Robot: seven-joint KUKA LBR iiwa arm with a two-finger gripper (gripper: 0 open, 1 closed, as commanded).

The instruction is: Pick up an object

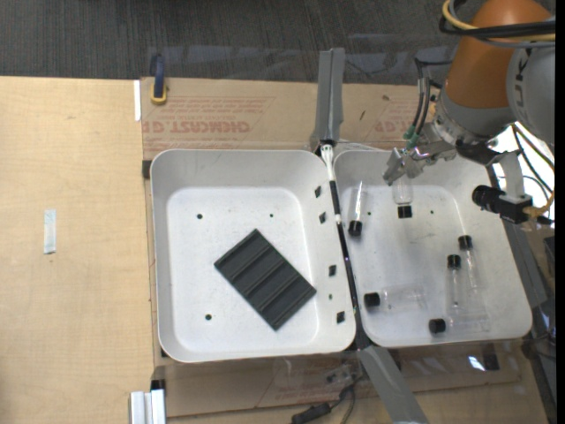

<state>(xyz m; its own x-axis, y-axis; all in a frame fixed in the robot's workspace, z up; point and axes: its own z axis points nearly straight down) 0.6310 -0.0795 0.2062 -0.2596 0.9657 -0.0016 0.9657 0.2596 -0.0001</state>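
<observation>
My gripper [403,168] hangs over the far part of the right bin [494,325], near its back wall. Just in front of it and under it is a clear vial with a black cap [404,208]; I cannot tell whether the two touch. Several more clear vials with black caps lie in this bin: one along the left wall [356,212], two at the right [465,246] [455,276], and two near the front [372,300] [436,326]. A dark ribbed rectangular block [265,279] lies diagonally in the left bin [168,263].
The arm's orange band [499,25] and grey wrist rise above the right bin's back right corner, with cables and a black fitting [499,200] over its right wall. A grey divider post [330,95] stands between the bins at the back. A wooden bench top [71,237] lies left.
</observation>
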